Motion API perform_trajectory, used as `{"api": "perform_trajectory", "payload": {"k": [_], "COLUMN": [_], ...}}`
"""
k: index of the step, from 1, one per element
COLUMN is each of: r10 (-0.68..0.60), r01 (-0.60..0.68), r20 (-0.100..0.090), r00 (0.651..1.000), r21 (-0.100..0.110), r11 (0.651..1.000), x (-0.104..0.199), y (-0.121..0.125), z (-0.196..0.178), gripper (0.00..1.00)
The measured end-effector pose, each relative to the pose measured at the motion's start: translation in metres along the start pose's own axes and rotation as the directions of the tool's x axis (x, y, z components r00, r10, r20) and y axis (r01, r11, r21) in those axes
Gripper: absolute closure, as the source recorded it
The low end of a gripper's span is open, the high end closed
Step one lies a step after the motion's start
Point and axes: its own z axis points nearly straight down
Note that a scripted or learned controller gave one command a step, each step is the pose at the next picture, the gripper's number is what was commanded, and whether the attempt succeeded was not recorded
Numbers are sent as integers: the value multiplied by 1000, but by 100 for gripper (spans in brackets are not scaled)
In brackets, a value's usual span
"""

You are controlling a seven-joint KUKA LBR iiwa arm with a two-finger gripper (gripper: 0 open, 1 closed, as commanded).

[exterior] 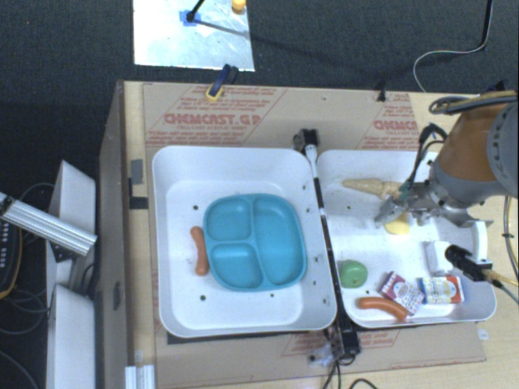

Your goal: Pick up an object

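Bench seen from above, bearing a printed cardboard sheet on which two shallow white bins are sitting side by side. The left bin is carrying a blue divided plate at its centre, and an orange sausage is lying lengthwise between the plate and the bin's left wall.

In the right bin, a green round piece is resting by the left wall, a second sausage is lying along the front edge, and two small cartons are crowding the front right corner. A tan cone is lying near the back edge, its long axis running left to right across the bin.

The gripper is hanging just in front of the cone's right end and directly over a small yellow piece, the likely target, which is sitting on the bin floor about midway between back and front edges. Whether the gripper is spread or closed cannot be told, as the wrist is blocking the view.

The yellow piece is showing as a low oval, slightly longer left to right. A sound grasp is calling for closure across the short axis, front to back, with the descent kept vertical so that the cone is not being nudged.
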Motion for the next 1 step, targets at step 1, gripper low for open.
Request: {"api": "perform_trajectory", "payload": {"k": [1], "r10": [0], "r01": [0], "r20": [0], "r00": [1000], "r21": [0], "r11": [1000], "x": [2], "y": [-10], "z": [7], "gripper": [0]}}
